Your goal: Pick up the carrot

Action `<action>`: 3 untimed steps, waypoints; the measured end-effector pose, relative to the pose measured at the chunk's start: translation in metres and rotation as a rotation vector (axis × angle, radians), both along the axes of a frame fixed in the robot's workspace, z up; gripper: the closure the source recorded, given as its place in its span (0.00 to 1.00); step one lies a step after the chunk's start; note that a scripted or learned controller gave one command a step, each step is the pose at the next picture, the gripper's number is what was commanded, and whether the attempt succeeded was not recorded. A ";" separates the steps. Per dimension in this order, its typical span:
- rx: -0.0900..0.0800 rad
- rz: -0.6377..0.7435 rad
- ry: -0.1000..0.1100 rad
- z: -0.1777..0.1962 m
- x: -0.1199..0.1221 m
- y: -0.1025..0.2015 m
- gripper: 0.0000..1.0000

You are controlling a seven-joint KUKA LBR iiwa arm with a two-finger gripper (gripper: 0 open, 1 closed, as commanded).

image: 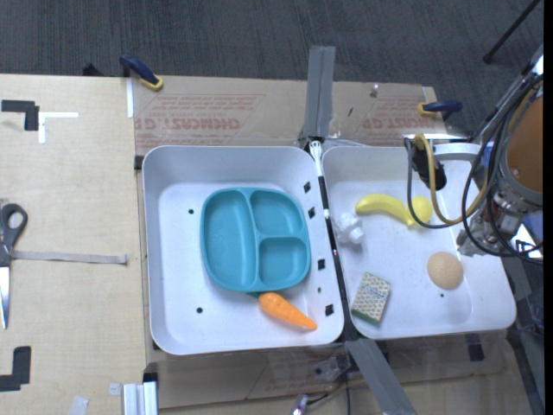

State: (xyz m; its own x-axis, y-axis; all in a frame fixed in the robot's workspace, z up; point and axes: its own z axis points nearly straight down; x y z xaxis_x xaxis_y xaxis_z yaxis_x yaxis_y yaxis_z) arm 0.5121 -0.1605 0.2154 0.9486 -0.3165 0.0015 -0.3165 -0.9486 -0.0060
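Note:
An orange carrot (287, 311) lies in the left bin (164, 258) near its front wall, just below the teal plate, pointing to the lower right. My gripper (486, 232) hangs at the far right edge of the right bin (484, 314), tangled in cables and partly cut off by the view's edge. It is far from the carrot, a whole bin's width to the right of it.
A teal divided plate (256, 239) fills the middle of the left bin. The right bin holds a yellow banana (385, 207), a small white object (348, 227), a tan egg (445, 271) and a small patterned box (371, 297). Scissors (9, 232) lie on the bench at left.

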 end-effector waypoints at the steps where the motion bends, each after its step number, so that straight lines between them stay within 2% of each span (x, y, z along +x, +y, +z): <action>1: 0.001 0.122 -0.005 0.018 0.004 -0.017 1.00; 2: 0.002 0.120 0.001 0.010 -0.024 0.006 1.00; 3: 0.002 0.120 -0.006 0.024 -0.028 -0.031 1.00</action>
State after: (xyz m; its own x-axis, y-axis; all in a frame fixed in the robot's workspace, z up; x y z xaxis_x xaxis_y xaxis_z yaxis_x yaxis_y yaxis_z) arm 0.4846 -0.1911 0.2396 0.9796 -0.2011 0.0064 -0.2010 -0.9795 -0.0094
